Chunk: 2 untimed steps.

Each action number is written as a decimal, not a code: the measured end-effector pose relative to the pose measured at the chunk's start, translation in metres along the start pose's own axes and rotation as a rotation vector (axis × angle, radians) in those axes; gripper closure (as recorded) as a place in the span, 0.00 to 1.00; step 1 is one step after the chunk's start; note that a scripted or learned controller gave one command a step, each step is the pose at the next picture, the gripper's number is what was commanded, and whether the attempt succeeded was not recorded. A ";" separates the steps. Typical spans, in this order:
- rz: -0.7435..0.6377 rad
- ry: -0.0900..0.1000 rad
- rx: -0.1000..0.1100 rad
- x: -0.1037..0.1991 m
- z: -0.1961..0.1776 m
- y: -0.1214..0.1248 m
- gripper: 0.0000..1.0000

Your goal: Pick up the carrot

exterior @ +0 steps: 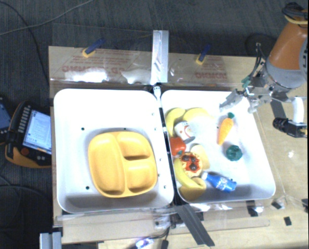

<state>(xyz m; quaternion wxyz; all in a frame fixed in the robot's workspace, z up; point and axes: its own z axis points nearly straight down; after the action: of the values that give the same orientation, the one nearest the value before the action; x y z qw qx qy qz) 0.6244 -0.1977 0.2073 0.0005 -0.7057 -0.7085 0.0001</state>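
Now I see the gripper [241, 98] poised over the right bin's [263, 162] far corner, fingers spread, nothing between them
The carrot [225, 128] lies just below it on the bin floor, a teal object [233, 152] near its tip, bananas [188, 115] to its left

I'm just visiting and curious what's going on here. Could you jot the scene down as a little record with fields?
Arm: grey with orange band, reaching in from the right
Gripper: above the right bin's far right corner, apart from the carrot, holding nothing
Carrot: lying in the right bin, green top toward the gripper
Near carrot: a teal round item
Right bin's left side: piled toy foods, blue bottle
Left bin: yellow divided plate
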 end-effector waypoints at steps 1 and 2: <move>0.162 -0.005 -0.001 0.005 -0.135 -0.037 0.00; 0.101 -0.001 0.002 0.009 0.049 -0.010 0.00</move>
<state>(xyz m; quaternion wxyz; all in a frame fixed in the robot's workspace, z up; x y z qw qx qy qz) 0.6144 -0.1883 0.1579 0.0008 -0.7404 -0.6721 0.0014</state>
